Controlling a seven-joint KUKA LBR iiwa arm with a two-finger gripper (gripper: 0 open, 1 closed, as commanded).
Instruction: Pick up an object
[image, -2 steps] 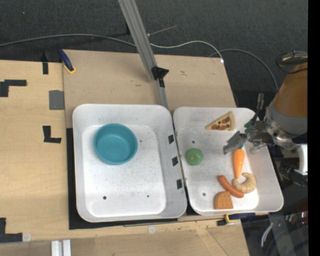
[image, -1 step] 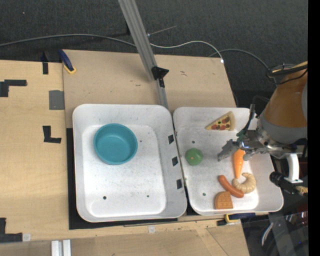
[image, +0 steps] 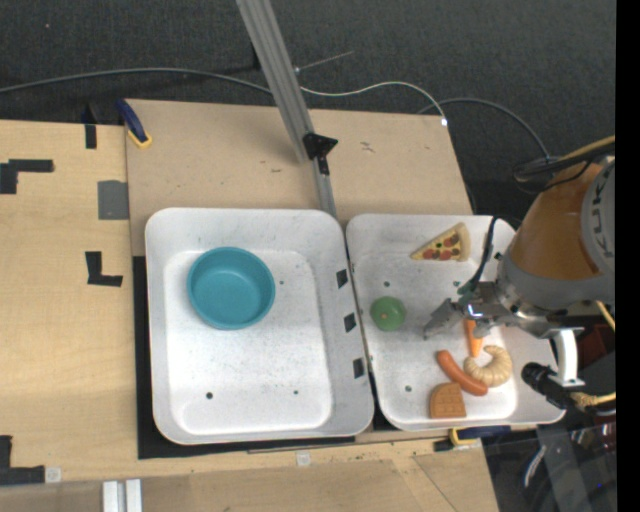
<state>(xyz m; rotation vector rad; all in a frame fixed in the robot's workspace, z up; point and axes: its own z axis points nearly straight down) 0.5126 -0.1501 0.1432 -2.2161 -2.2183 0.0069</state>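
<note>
Speckled white bins (image: 250, 400), round teal bowl (image: 232, 288)

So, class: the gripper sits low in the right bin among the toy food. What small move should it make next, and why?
Probably a short shift toward the carrot and down. The gripper hangs in the right bin with nothing visible between its fingers; the carrot lies just beside it, nearer than the green ball or the pizza slice.
</note>
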